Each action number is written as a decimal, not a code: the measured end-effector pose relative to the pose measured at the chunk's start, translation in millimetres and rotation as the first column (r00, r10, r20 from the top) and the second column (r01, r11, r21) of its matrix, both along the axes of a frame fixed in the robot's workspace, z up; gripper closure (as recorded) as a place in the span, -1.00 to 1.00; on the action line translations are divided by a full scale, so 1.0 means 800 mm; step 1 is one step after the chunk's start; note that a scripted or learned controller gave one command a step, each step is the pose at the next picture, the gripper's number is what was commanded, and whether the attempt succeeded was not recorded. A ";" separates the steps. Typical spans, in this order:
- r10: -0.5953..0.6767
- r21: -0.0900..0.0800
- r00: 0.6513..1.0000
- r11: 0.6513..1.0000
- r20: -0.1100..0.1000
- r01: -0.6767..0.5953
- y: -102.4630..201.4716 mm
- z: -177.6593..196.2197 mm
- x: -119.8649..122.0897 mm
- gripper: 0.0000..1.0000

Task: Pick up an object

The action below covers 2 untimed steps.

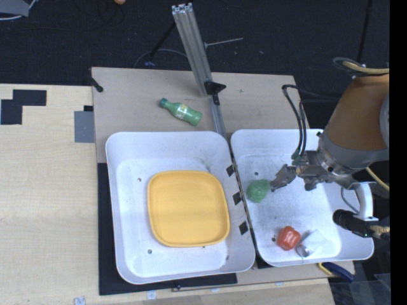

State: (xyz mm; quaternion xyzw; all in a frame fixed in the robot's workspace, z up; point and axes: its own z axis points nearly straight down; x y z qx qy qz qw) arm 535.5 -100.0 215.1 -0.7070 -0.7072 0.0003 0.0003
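In the right bin (280,146), a small green ball-like object (257,190) lies near the left wall. A red object (288,237) rests near the front edge, with a small greyish piece (304,251) beside it. My gripper (282,179) reaches in from the right and hangs just to the right of the green object, slightly above it. Nothing shows held in it. A square yellow plate (188,208) lies flat in the left bin (127,151).
A green bottle (181,111) lies on its side on the bench behind the left bin. A slanted aluminium bar (196,43) rises behind the bins. The arm's orange band (359,116) and cables (299,122) hang over the right bin's far right side.
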 end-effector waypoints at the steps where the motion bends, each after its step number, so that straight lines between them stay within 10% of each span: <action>1: 0.000 0.001 1.000 1.000 -0.005 0.000 0.001 -0.078 0.000 -1.00; 2: 0.000 0.000 1.000 1.000 -0.001 0.000 0.003 -0.153 0.006 -1.00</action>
